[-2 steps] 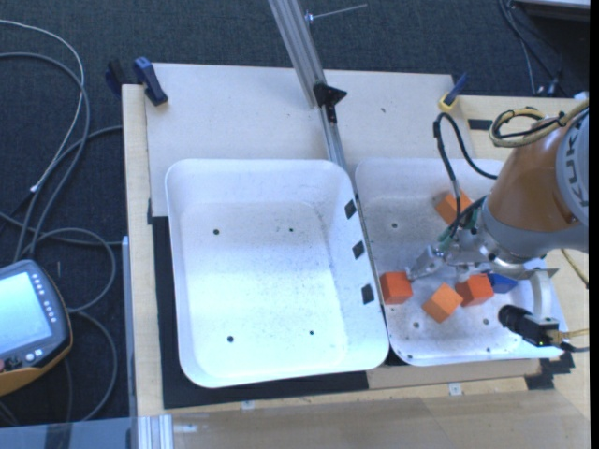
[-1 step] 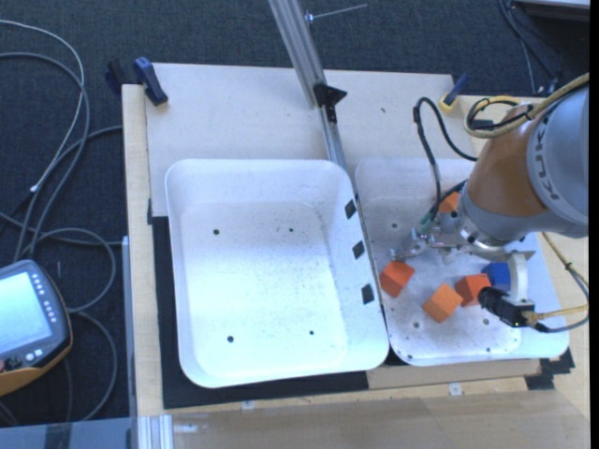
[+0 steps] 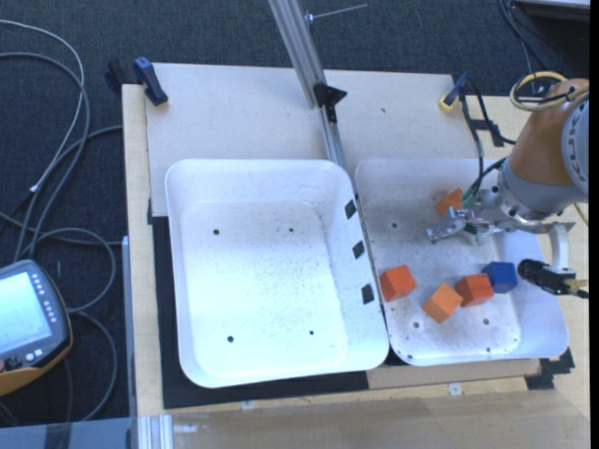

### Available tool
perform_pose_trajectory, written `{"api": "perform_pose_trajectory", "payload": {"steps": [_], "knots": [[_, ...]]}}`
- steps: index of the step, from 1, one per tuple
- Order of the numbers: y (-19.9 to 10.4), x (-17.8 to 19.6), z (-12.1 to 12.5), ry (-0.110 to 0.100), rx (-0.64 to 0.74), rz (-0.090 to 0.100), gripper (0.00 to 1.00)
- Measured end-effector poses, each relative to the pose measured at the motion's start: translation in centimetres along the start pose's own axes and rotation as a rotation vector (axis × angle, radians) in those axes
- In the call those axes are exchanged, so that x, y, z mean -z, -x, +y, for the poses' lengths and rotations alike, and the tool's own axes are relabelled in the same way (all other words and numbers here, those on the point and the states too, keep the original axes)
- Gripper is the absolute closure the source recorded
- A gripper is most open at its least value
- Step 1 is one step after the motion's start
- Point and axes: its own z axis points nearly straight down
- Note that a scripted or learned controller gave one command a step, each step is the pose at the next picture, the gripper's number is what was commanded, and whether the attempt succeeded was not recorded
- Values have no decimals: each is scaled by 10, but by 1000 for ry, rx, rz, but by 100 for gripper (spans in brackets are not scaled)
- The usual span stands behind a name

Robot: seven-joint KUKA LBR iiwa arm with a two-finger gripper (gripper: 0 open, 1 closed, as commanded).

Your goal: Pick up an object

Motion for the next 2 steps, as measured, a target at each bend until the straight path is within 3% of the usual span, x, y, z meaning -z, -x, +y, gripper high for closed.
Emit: {"api": "perform_pose_trajectory", "payload": {"steps": [1, 2], "knots": [[-17, -1, 35, -1, 8, 5, 0], [-77, 41, -28, -7, 9, 10, 0]]}}
